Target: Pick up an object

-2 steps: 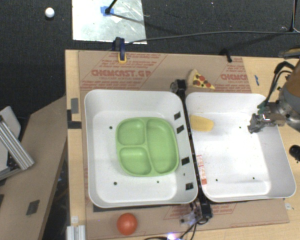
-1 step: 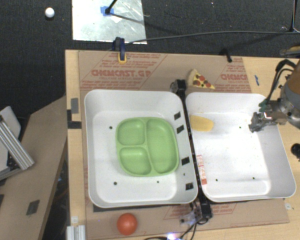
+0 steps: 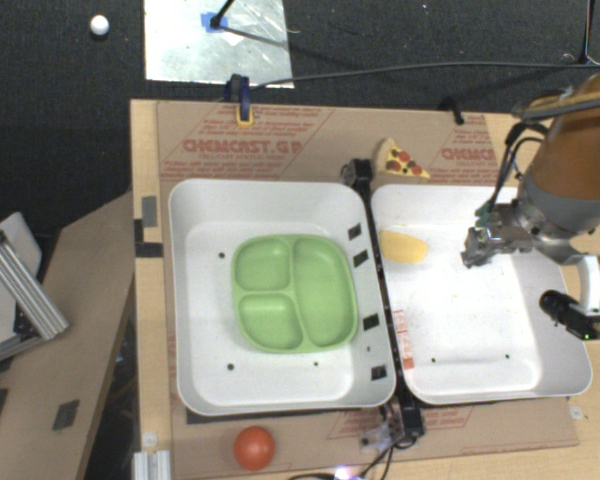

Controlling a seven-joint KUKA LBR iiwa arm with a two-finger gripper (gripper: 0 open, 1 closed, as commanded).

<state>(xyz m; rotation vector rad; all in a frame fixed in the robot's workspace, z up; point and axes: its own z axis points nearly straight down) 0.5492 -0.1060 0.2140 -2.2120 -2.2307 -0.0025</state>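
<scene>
Nearest the camera, an orange-red ball [image 3: 254,447] sits on the bench in front of the bins. It is outside both of them, so it is probably no ready target.

Behind it, the left bin [image 3: 180,268] holds a green divided plate [image 3: 292,293] lying flat in the middle. The plate is broad and low, and I judge it awkward for a two-finger pinch.

The right bin [image 3: 480,338] is mostly bare floor. The gripper [image 3: 477,250] hangs over its far half, pointing down, with the arm coming in from the right. Whether it is spread or pressed together cannot be told from this angle, and nothing is seen in it.

Near the gripper's left but apart from it, a yellow toy food piece [image 3: 404,247] lies close to the bin's far-left corner. It is the only loose thing in that bin, so it looks like the thing to pick. The wall between the two bins, with its black clips [image 3: 361,258], stands just beside it and could crowd an approach from that side.

Beyond the right bin's rim, a toy pizza slice [image 3: 403,159] rests on the bench. Farther back, a blue clamp [image 3: 240,98] grips the bench's far edge below a foil sheet [image 3: 180,38]. A white ball [image 3: 100,25] lies well apart on the dark floor.
</scene>
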